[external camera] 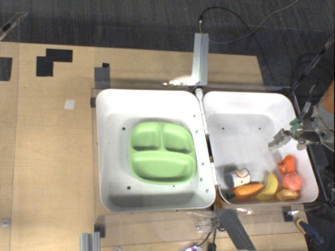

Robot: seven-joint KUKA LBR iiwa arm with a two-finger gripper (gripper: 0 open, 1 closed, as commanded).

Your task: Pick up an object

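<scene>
My gripper hangs over the right side of the right bin, reaching in from the right edge. Its two fingers stand apart, open, with nothing between them. Just below it lies a red-orange pepper-like toy. A pink-red round fruit, a yellow banana, an orange carrot, a small white-and-orange can and a yellow-orange piece crowd the bin's front right corner.
The left bin holds a green divided plate. A metal post stands behind the seam between the bins. Cables run across the dark floor at the back.
</scene>
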